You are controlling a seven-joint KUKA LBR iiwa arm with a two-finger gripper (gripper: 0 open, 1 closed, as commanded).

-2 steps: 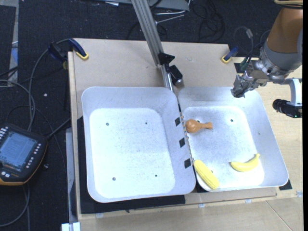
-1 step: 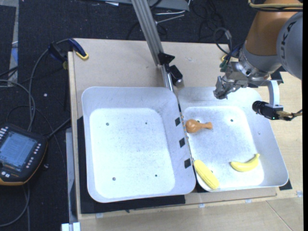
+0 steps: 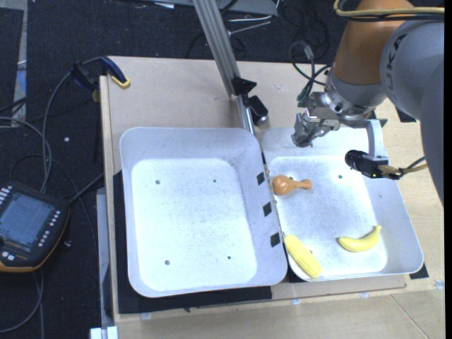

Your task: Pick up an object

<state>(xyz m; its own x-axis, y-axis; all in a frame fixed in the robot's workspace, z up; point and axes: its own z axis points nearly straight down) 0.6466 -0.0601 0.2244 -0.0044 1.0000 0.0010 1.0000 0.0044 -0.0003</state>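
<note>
Right bin (image 3: 395, 210): drumstick (image 3: 289, 185) below claw (image 3: 305, 137).

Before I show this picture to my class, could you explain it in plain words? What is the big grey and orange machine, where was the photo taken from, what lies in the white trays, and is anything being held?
The grey machine with the orange band is a robot arm reaching in from the right. At its tip sits its hand, a small two-finger grasping part, above the far edge of the right tray. The one camera is fixed above the bench and looks down at a slant.

Two shallow white trays lie side by side: the left tray and the right tray. In the right one are a banana, a yellow corn cob at the near left corner, and an orange-brown drumstick-shaped toy.

Nothing shows between the hand's fingers, so nothing has been picked up.
</note>
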